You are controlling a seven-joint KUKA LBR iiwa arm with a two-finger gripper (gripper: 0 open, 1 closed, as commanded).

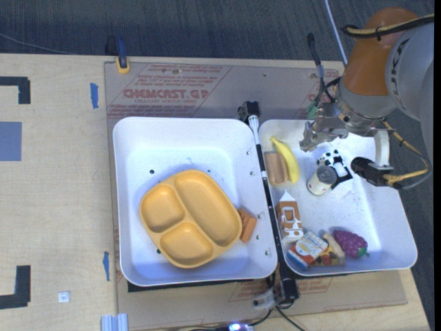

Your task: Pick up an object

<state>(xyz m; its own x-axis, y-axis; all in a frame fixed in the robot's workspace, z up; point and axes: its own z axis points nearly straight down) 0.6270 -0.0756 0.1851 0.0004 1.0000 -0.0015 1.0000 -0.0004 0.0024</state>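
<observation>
Bins: two white ones, the left bin [131, 185] with one yellow divided plate [189, 217], the right bin [393, 226] with one banana [285, 158] and one bunch of purple grapes [350, 242]. Red writing on the board [167, 90] reads something like "CHEMCAST GP". I cannot tell how the gripper [318, 135] fingers stand above the right bin's far end.

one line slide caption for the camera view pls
KUKA arm's gripper hovers over the right bin beside a banana; yellow divided plate sits in the left bin.
</observation>
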